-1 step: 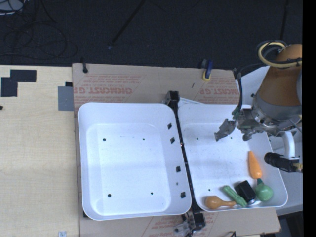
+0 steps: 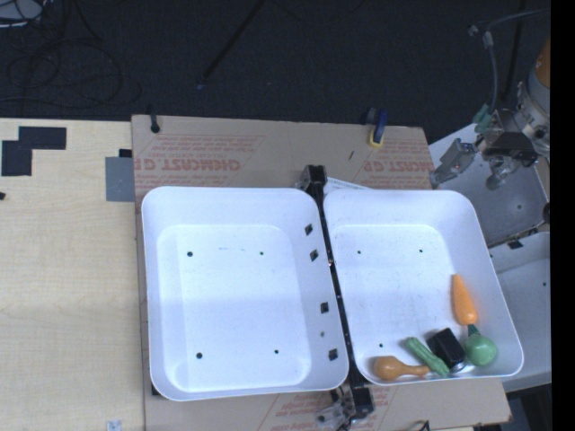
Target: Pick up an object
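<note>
while parked beyond the right bin (image 2: 409,206), the claw (image 2: 503,146) touches nothing.

Pale wood bench (image 2: 63,268), brown cardboard sheet (image 2: 269,151), dark floor (image 2: 269,43) with cables (image 2: 63,25)

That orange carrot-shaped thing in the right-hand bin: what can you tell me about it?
The orange carrot-shaped toy looks like smooth plastic, narrow at its upper end and thicker toward the bottom. It lies flat in the right white bin, close to the right wall, pointing up and down the picture. Its lower end meets a round green toy.
</note>
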Robot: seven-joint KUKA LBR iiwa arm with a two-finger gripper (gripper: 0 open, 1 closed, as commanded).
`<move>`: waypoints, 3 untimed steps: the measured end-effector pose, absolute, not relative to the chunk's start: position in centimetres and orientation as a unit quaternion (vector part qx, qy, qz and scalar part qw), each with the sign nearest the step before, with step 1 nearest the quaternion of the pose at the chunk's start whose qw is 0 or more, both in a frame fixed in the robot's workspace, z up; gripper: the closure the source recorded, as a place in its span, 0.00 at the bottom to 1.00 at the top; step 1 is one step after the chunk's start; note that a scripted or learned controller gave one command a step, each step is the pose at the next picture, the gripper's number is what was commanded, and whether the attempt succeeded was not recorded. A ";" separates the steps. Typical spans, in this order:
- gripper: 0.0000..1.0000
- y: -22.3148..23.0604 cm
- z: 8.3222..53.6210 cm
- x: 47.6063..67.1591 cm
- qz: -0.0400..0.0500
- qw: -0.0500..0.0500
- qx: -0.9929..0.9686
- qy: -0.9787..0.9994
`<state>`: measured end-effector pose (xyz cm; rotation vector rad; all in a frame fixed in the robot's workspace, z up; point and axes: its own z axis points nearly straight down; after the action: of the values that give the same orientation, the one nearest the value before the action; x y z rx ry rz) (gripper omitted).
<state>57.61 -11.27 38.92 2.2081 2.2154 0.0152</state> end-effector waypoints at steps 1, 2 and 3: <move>0.00 -5.1 50.5 57.1 0.004 0.004 0.704 0.710; 0.00 -7.6 53.9 64.2 0.000 0.003 0.707 0.707; 0.00 -2.2 30.0 64.1 -0.007 -0.008 0.706 0.708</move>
<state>64.14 -2.20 29.96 2.2294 2.2360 -0.0207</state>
